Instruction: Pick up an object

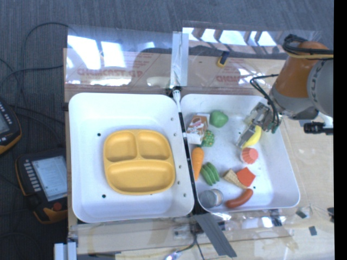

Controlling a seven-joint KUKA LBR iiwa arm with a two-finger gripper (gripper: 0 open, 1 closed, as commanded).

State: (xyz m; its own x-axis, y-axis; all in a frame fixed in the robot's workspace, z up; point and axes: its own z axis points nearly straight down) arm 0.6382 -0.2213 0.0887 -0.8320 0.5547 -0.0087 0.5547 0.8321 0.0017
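Observation:
My gripper (254,131) hangs over the upper right part of the right bin (282,167), its fingers shut on a yellow toy banana (251,138) that pokes out below the fingertips. Just under it lies a pink-red round piece (249,155). Loose toys are spread across the same bin: a green round fruit (218,118), a printed packet (197,124), a small green broccoli (207,138), an orange carrot (197,161), a green pepper (210,173), a cheese wedge (232,177), a red block (246,175), a red sausage (239,199) and a tin can (211,197).
The left bin (87,118) holds a yellow divided plate (140,161). A ridge (184,150) separates the two bins. The arm's orange band (298,77) stands beyond the right bin's far right corner. Bare floor shows along the right bin's right side.

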